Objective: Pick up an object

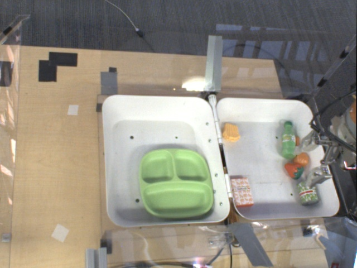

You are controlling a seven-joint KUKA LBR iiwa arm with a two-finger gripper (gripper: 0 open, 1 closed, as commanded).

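Hand (319, 159) at right bin's (262, 205) edge, fingers spread open, orange-red toy (295, 164) just left, nothing gripped

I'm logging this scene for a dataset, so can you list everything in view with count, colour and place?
bins: two, white, side by side on the bench
divided tray: one, light green, in the left bin
bottle: one, green, right bin, far right side
yellow-orange item: one, right bin, upper left
small box: one, red and white pattern, right bin, lower left
orange and red item: one, right bin, right side
small can: one, green and white, right bin, lower right
gripper: one, grey metal, over the right bin's right edge
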